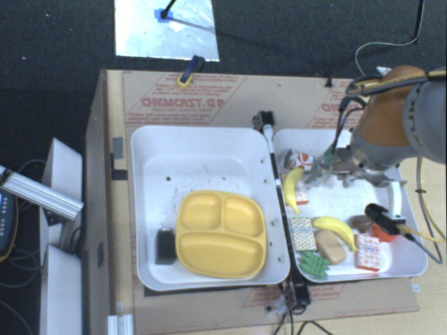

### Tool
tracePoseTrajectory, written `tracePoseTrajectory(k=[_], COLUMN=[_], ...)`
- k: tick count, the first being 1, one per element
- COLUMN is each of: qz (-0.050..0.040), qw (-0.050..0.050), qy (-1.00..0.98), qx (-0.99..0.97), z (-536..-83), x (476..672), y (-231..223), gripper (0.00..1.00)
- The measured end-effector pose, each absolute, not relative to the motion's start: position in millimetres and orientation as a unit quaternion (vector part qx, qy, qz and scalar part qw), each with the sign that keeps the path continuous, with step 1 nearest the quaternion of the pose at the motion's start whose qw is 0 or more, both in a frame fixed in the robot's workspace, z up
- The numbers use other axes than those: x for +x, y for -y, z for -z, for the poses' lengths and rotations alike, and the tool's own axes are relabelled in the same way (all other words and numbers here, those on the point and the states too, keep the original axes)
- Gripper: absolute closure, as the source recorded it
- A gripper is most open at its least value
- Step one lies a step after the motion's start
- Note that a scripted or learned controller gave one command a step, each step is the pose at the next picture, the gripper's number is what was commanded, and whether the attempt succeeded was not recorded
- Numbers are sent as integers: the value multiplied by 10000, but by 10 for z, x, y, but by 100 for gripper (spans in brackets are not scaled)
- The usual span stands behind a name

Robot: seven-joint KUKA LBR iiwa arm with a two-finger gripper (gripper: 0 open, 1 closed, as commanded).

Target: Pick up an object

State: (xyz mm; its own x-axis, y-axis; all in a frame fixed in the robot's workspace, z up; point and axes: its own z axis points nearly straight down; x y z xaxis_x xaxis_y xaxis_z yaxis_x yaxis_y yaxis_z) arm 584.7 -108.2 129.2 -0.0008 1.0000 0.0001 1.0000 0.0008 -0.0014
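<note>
The pincer (323, 169) hangs low over the far left part of the right bin (340, 199), at the end of the grey and orange arm (391, 121) that comes in from the right. Its metal tip is small and blurred against the white floor, so I cannot tell whether it is open or shut, nor whether it touches anything. Nothing can be seen held in it.

Just left of the pincer lies a white and orange packet (302, 160), against the bin's far left corner. A little nearer, along the left wall, lies 1 banana (292, 187), pointing near to far. Whether the tip meets the packet or the banana cannot be made out.

The rest of the right bin's things crowd its near side, well apart from the pincer: a 2nd banana (335, 229) lying crosswise, a checkered pad (302, 234) to its left, a tan lump (330, 247) touching the banana's near edge, a green leafy piece (314, 264) at the near rim, a red and white carton (367, 252) to the right, and a brown thing (360, 222), half hidden, too dim to name.

The left bin (202, 152) holds a yellow divided plate (222, 234) with 3 compartments and, beside its left edge, a small black block (165, 246). Both bins rest on the brown printed table (188, 100).
</note>
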Motion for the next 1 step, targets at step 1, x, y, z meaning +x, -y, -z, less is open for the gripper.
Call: tracePoseTrajectory(k=[1], qz=[0], qw=[-2], qy=[7072], qx=[-7070], z=[-842], x=[5024], y=[1491], gripper=[0])
